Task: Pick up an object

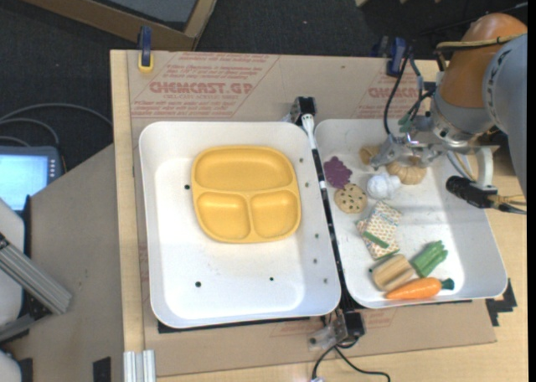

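Observation:
My gripper (407, 152) is low over the far part of the right bin (477, 238), reaching in from the right. Just below it lies a tan lumpy piece (411, 174), with a white ball (381, 185) next to that and a small tan bit (368, 154) to the left. I cannot tell whether the gripper touches any of them. Further left are a purple grape bunch (337, 171) and a chip cookie (350, 198). Toward the front lie a patterned wedge (380, 226), a tan roll (392, 271), a green vegetable (429, 257) and an orange carrot (414, 290).
The left bin (167, 229) holds a yellow divided plate (246, 192). A black part (471, 192) of the arm and cables hang over the right bin's right side. A ridge (322, 213) separates the bins.

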Robot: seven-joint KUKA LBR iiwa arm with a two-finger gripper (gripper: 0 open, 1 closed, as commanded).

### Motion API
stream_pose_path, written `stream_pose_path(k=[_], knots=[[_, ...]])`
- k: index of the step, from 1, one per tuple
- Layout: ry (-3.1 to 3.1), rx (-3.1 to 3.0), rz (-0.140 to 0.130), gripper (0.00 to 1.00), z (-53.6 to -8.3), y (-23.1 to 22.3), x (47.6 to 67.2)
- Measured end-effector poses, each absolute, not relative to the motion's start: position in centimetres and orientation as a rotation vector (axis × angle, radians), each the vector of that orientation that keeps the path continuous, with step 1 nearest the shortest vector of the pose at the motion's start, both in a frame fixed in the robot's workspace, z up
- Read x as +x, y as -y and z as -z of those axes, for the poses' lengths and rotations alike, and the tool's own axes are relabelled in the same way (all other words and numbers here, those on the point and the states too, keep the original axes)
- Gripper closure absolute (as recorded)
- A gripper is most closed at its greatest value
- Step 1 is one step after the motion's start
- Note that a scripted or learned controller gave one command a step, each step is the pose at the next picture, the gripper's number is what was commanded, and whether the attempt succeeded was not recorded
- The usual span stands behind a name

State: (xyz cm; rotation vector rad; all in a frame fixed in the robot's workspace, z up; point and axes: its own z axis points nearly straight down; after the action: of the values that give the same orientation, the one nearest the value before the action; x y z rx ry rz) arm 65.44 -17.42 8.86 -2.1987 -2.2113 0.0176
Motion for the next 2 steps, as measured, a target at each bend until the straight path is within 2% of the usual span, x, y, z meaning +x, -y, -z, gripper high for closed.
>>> stream_pose_path(k=[1,2], knots=[[2.222,-2.215,-0.002,0.00,-8.4,11.8,66.6],[2.217,-2.232,0.000,0.00,-8.5,21.1,65.2]])
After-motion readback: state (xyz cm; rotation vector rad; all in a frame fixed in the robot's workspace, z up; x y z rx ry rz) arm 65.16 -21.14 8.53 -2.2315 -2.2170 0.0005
